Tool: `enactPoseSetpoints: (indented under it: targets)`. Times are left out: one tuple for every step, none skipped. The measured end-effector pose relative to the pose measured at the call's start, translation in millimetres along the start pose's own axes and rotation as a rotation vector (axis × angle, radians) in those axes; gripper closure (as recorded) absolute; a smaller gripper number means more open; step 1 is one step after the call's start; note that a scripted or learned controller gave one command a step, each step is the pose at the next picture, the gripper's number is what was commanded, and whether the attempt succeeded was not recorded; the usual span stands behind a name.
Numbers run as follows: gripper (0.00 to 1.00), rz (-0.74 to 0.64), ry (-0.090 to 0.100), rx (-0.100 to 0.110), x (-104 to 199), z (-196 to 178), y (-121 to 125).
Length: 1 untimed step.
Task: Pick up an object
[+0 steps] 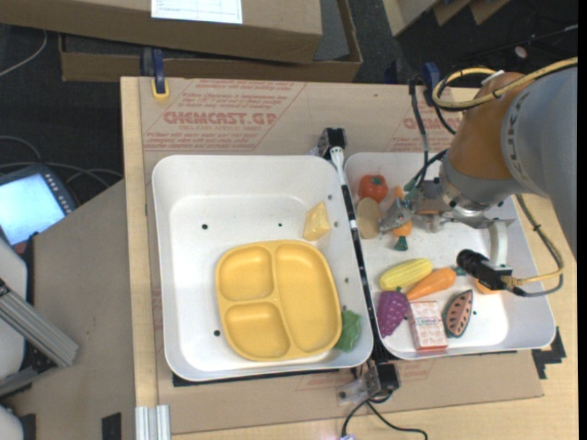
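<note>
Currently the grey arm with its orange band reaches in over the right white bin point(527, 333), and the two-finger gripper point(402, 216) sits low in that bin's upper left part. How the jaws stand: cannot tell, the tip is small and dark against clutter, and nothing is plainly seen between them.

Landmark: yellow plastic corn cob point(405, 272), lying mid-bin.
- Small red-orange tomato toy point(372, 187): well above the corn, just up-left of the gripper.
- Pale tan rounded piece point(369, 216): above the corn, against the bin's left wall, just beside the gripper tip.
- Orange carrot toy point(431, 283): touching or nearly touching the corn on its lower right.
- Purple grape bunch point(393, 311): just below the corn.
- Small pink-and-white carton point(426, 324): below the corn, right of the grapes.
- Watermelon slice toy point(457, 312): lower right of the corn.

Left white bin point(174, 246) holds a yellow three-compartment plate point(275, 298).

Judgement: step in hand is the approach or grasp attempt, likeliest target the tan piece or the tomato. Next move calls for closing on one item only, then a straight lift clear of the bin wall.
</note>
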<state>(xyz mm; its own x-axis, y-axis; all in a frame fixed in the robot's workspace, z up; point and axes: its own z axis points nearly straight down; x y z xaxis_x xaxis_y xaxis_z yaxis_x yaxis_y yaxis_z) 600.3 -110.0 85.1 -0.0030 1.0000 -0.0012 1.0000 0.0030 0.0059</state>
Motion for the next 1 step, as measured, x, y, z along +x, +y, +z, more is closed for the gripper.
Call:
enactPoseSetpoints:
  targets:
    - [0.0, 0.002, 0.003, 0.009, 17.7, 0.5, -11.0]
